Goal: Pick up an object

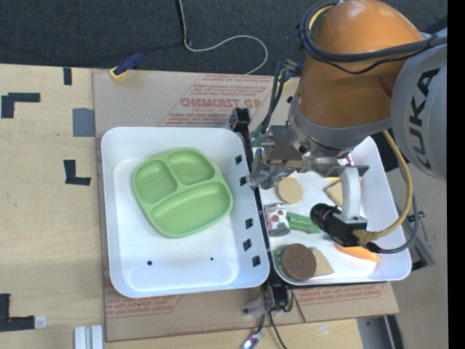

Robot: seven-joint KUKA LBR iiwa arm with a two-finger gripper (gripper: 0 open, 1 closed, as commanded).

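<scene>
Lying in the left bin (pixel 123 267), a glossy green three-compartment plate (pixel 182 191).

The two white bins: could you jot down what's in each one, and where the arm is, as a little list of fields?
left bin: a green divided plate, three sections
right bin: a round tan cookie, a small printed box, a green piece, a dark brown round cookie, an orange carrot-like piece
arm: over the right bin, hiding its upper part
jaws: cannot tell whether open or shut
under the bins: cardboard sheet
</scene>
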